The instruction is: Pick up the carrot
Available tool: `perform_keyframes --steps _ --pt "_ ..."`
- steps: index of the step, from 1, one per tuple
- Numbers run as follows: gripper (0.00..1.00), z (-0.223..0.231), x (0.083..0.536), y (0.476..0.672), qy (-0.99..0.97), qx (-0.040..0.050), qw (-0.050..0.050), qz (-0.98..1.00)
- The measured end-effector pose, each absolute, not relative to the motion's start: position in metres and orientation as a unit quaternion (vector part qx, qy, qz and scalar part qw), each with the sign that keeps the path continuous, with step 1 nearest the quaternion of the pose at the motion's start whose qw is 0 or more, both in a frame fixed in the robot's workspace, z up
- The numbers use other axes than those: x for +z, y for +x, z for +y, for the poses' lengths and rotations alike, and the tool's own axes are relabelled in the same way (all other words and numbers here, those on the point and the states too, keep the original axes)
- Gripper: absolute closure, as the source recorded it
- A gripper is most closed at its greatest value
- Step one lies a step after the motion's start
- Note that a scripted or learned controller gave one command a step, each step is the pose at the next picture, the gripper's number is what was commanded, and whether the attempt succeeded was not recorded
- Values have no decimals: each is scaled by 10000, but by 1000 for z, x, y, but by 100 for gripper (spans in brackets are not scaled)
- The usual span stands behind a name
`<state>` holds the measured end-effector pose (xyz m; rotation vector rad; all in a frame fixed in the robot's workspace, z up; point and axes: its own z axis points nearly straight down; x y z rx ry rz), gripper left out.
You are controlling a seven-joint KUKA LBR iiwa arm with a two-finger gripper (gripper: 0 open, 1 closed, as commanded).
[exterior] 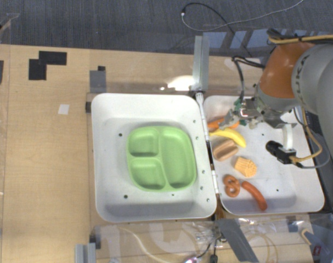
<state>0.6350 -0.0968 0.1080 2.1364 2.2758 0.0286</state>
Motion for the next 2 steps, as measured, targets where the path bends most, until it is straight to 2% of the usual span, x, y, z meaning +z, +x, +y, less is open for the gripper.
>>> perform_keyframes --steps 1,2 --pt "0 -119 161 566 6055 0 -11 7959" --pt "0 -96 171 588 5244 1 -7 8515"
